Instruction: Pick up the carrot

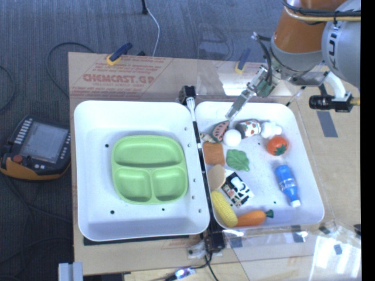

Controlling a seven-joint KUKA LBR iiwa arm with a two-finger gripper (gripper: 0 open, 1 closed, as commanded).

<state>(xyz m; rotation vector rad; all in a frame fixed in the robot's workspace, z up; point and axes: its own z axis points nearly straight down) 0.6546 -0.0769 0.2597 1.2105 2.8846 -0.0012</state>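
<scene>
The gripper [233, 111] hangs over the far left corner of the right bin [306, 151], its thin fingers angled down toward a watermelon slice [220, 130]. They are too slender and blurred to show whether they are spread or pressed together; I cannot tell, and nothing is seen between them. The arm [304, 22] is cut off by the top and right edges, so just its orange band and grey wrist show.

The carrot [253, 218] lies flat along the near wall of the right bin, well apart from the gripper, its green end pointing right. An ear of corn [223, 208] lies just beside its left tip; whether they touch is unclear. Behind them sit a black-and-white carton [236, 190], a green leaf [237, 159], a brown block [213, 153], a white ball [232, 137], a tomato [277, 145] and a blue bottle [286, 183]. A dark bottle-like item near the ball is hard to identify.

The left bin [88, 157] holds a green tray [149, 168] with 3 compartments. Both bins rest on a cardboard sheet [117, 78] with red print, held by 2 clamps at its far edge. A pendant [35, 148] lies on the blue-grey carpet [58, 16] to the left, with cables trailing across it.
</scene>
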